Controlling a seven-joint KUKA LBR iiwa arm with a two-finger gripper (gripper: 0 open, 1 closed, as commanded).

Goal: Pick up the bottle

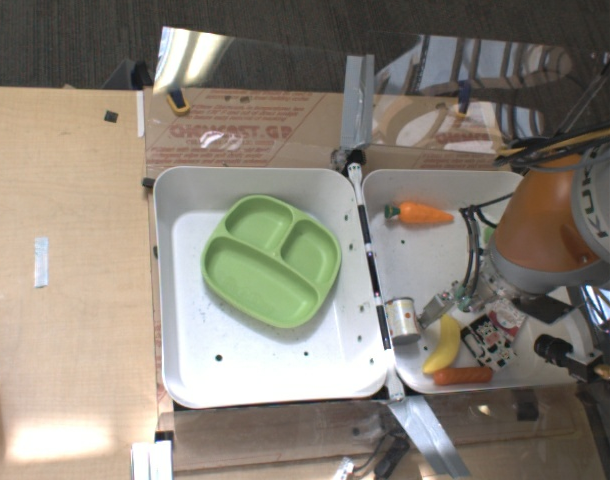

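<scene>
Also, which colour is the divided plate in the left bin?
Light green, seen clearly in the camera view: the plate lies in the left bin.

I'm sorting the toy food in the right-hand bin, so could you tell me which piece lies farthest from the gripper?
The carrot, orange with a green top, alone near the bin's far wall. The banana and the red sausage lie beside the gripper.
</scene>
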